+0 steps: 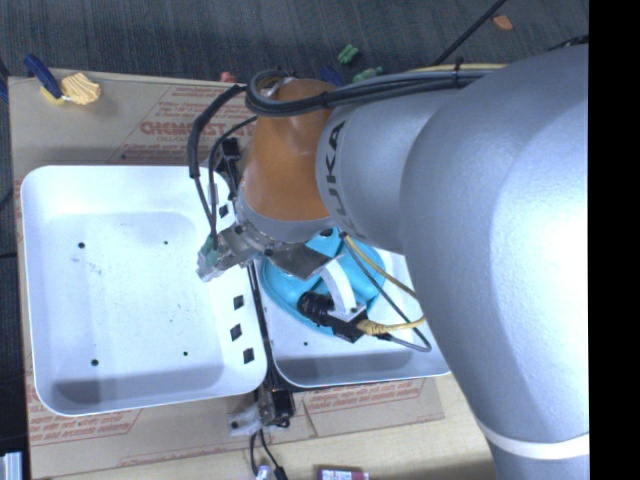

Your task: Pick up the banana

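My grey arm with its orange band (285, 168) reaches in from the right and hangs over the wall between the two bins. It covers most of the right bin (340, 373). Below the band, my gripper (222, 253) points down at the right edge of the left bin (110, 268). Its lower end is a small grey-green piece close to the bin floor. A blue and white part (318, 280) with black plugs and a yellow cable sits under the wrist over the right bin. I cannot tell whether that part belongs to the gripper or lies in the bin.
The white bins stand on a cardboard-covered bench (150, 118). A small yellow and blue item (72, 88) lies on the cardboard at the far left. Black cables (215, 168) loop beside the wrist. Dark square marks (238, 318) line the dividing wall.
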{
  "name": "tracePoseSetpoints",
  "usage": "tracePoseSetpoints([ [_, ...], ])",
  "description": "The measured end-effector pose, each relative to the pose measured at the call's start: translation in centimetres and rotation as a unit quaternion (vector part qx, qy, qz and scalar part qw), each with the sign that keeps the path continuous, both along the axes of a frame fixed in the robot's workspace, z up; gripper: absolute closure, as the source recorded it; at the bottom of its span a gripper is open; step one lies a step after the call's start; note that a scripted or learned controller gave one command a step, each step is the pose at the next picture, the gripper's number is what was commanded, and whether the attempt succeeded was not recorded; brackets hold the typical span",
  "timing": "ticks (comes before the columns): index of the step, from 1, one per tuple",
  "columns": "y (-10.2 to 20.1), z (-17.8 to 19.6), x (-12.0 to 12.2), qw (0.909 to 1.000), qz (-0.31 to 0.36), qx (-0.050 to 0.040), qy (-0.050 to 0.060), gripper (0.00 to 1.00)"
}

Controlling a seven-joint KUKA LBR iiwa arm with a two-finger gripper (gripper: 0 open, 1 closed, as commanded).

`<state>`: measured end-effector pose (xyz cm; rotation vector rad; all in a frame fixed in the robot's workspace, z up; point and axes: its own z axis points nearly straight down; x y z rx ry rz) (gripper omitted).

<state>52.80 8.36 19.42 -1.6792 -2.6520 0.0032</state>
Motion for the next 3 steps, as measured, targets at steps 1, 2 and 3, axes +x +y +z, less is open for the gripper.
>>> tracePoseSetpoints([
  [1,8.2,-2.8,-1.1,0.9952,-0.098,-0.0005,0.001,1.0],
  [2,0.0,2.3,-4.8,0.9989,-0.047,-0.0003,0.001,1.0],
  [3,1.4,-10.4,1.4,0.9974,-0.072,-0.0007,0.002,1.0],
])
